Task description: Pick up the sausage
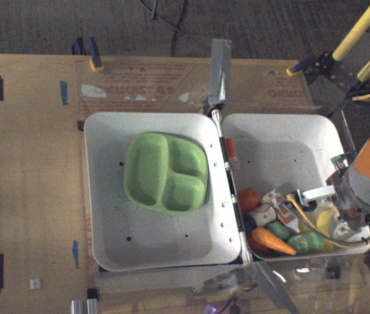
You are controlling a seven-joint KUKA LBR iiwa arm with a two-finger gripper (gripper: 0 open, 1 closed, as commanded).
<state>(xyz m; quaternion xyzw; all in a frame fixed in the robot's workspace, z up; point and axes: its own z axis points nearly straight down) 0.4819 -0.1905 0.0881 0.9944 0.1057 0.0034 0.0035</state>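
As the sausage (231,153) lies at 10 o'clock from the gripper (342,208), jaw state untellable, clutter (283,231) could be grabbed instead.

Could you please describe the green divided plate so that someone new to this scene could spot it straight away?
Find the two white bins side by side; take the left bin. The green divided plate lies alone in its upper middle, a rounded lime square with three compartments. Every other toy is heaped in the right bin's lower corner.
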